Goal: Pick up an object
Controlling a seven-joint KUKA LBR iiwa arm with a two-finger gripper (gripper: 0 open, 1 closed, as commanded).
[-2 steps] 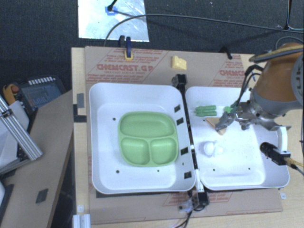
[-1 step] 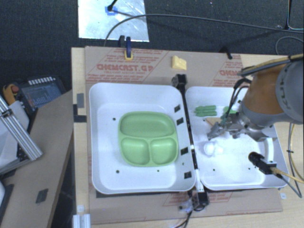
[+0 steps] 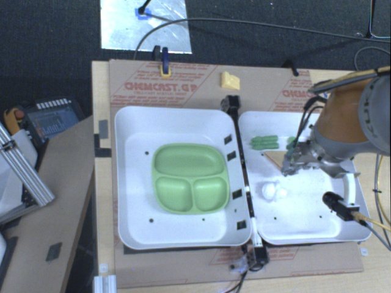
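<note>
In the right bin (image 3: 317, 224), near its middle: gripper (image 3: 292, 163) lowered over the floor, finger state impossible to tell from this angle. Just left of and above the gripper: green ridged object (image 3: 264, 142), lying flat. Below and left of the gripper, apart from it: small white object (image 3: 269, 190). Beside the gripper's left: thin tan stick (image 3: 273, 159), slanted. Well left of the gripper, in the left bin (image 3: 131, 163): green divided tray (image 3: 188, 178), flat.
</note>
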